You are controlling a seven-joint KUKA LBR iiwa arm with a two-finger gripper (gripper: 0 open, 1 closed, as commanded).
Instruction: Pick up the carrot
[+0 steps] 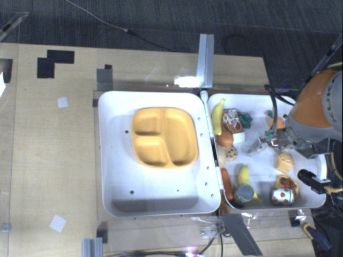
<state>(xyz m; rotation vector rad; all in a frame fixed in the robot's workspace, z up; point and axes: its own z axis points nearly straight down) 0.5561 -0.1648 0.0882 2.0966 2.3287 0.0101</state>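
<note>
Pale wooden desk (48,159) under two white bins. Slim orange-red carrot (227,182) against right bin's left wall (218,165), below yellow banana (217,116). Pincer (263,142) well right of carrot, empty, state unreadable. Should approach along the wall, lengthwise.

Right bin crowded, left bin roomy

The carrot (226,180) was hemmed against the right bin (256,205)'s left wall, with a can (245,193) and banana (244,175) just beside it; bare floor was left mid-bin, and around the yellow plate (163,136) in the left bin (115,159).
</note>
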